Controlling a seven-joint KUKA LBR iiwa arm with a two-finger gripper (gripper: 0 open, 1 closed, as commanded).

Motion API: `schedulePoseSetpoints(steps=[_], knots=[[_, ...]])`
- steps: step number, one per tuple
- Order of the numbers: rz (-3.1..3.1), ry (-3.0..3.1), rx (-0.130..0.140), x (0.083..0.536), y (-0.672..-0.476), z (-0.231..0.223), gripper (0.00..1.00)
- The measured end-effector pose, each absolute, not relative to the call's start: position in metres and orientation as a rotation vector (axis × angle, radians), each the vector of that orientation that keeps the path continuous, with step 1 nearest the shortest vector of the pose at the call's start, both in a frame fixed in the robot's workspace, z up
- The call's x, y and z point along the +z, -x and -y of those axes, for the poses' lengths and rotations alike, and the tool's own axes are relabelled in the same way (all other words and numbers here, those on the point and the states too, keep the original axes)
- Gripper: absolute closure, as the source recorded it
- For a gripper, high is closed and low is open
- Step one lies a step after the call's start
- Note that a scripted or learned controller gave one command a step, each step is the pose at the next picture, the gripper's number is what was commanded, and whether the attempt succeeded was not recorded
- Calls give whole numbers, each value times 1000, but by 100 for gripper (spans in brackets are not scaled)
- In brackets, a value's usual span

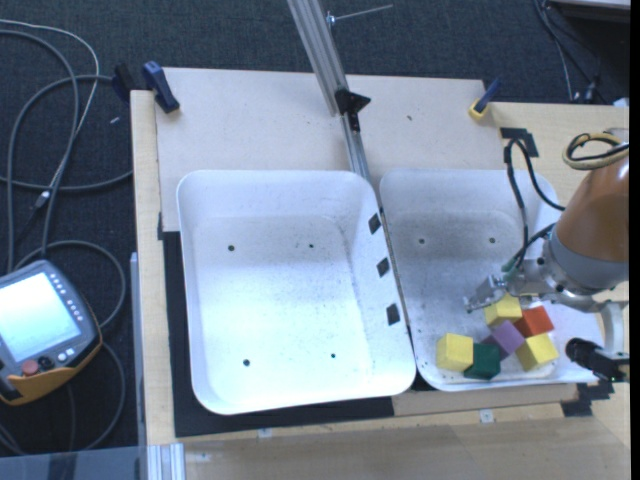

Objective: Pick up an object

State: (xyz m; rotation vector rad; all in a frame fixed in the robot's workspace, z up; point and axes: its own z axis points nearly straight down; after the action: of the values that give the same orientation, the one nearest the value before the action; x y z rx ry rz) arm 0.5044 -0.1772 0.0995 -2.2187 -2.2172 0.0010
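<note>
Several small blocks lie in a cluster at the near right corner of the right bin (pixel 440 218): a yellow block (pixel 455 351), a dark green one (pixel 484 361), a purple one (pixel 507 336), a red-orange one (pixel 537 321) and two more yellow ones (pixel 505 310) (pixel 540 350). The arm (pixel 592 230) reaches in from the right and hangs low over this cluster. My gripper (pixel 488 294) sits just above and left of the upper yellow block, close to the bin floor. Nothing is visibly held in it.
The left bin (pixel 200 228) stands beside the right one, with black clips (pixel 383 266) along the shared wall. A metal pole (pixel 320 48) slants in from the top. Cables (pixel 515 183) hang by the arm. A teach pendant (pixel 40 333) lies on the floor at left.
</note>
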Motion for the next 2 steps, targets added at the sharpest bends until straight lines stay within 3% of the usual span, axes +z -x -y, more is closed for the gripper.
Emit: schedulePoseSetpoints(steps=[1,2], knots=[[2222,2222,-3,110,-507,178,100],[2227,2208,-4,117,-509,103,100]])
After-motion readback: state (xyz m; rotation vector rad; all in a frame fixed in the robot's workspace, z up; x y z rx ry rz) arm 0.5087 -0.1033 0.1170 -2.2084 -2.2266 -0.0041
